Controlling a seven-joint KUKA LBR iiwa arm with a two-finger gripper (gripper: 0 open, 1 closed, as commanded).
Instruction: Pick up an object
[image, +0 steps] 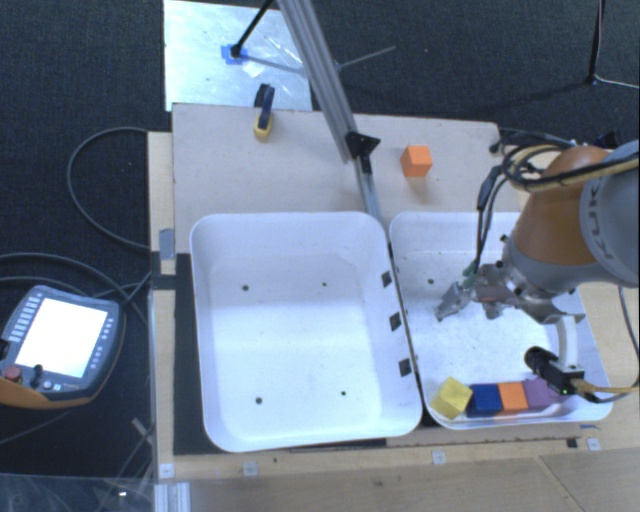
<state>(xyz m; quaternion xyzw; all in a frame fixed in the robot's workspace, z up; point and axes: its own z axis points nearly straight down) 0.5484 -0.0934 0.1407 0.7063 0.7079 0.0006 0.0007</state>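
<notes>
Four small blocks lie in a row along the front wall of the right bin: a yellow block, a blue block, an orange block and a purple block. My gripper hangs over the middle of the right bin, behind the row and apart from it. Its two fingers are spread and point down to the left, with nothing between them. The orange wrist band sits above and to the right of it.
The left bin adjoins the right one along a shared wall. An orange cube and a blue and yellow clamp lie on the bench behind the bins. A slanted metal rod ends near the bins' back edge. A teach pendant lies far left.
</notes>
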